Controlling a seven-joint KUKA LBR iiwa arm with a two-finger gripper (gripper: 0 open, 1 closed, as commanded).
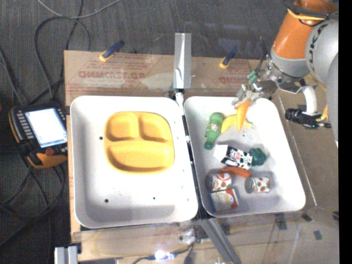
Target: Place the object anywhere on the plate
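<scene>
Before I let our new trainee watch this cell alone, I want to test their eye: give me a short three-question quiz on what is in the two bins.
1. True or false: the yellow plate lies in the left bin.
2. What hangs from the gripper? A) a green bottle B) an orange carrot-shaped piece C) a can
3. Fill in: the green bottle lies in the ____ bin, near its far end.

Key
1. True; it has three compartments and nothing lies on it.
2. B; the orange piece hangs over the right bin, with its upper end between the fingers.
3. right
</scene>
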